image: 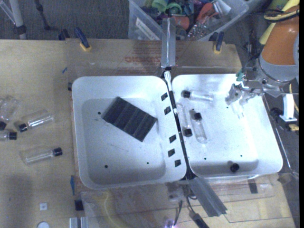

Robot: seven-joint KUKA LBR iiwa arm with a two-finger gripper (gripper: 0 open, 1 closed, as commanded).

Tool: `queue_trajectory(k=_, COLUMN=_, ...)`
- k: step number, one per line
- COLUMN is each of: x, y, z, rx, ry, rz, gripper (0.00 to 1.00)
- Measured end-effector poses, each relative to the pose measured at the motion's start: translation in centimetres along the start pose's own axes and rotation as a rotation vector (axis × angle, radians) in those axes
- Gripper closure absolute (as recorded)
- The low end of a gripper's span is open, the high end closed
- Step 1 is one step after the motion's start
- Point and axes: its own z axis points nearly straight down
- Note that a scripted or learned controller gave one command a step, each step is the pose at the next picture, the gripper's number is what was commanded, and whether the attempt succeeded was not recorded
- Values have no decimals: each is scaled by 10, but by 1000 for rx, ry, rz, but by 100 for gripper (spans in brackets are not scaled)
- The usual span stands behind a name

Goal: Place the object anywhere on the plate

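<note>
Clearly the pick comes first: the gripper hangs above the upper right part of the right bin, and whether it is open or closed cannot be told from this slanted view; nothing is visibly held. The candidates are clear vials with dark caps lying in that bin: one vial near the top, just left of the gripper, a second vial lying lengthwise near the middle, and a third close against the divider between the bins. A small black cap sits alone near the bin's lower edge. The plate, a dark ribbed rectangle, lies tilted in the left bin, well apart from all of them. The top vial looks the easiest target, being nearest. A good grasp would likely close across the vial's short axis, at mid-body rather than at the cap, since round glass may roll or slip. Carrying it over the divider calls for height, and release should come low over the plate's centre so it does not roll off.
</note>
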Motion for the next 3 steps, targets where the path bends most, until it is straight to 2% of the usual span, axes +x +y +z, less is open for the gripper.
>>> queue_trajectory(k=1, x=56, y=44, z=-25, rx=0, ry=0, rz=647, gripper=100)
queue_trajectory(k=2, x=111, y=39, z=7, rx=7, ry=2, rz=1270, gripper=100)
queue_trajectory(k=3, x=176, y=22, z=11, rx=6, ry=0, rz=872, gripper=100)
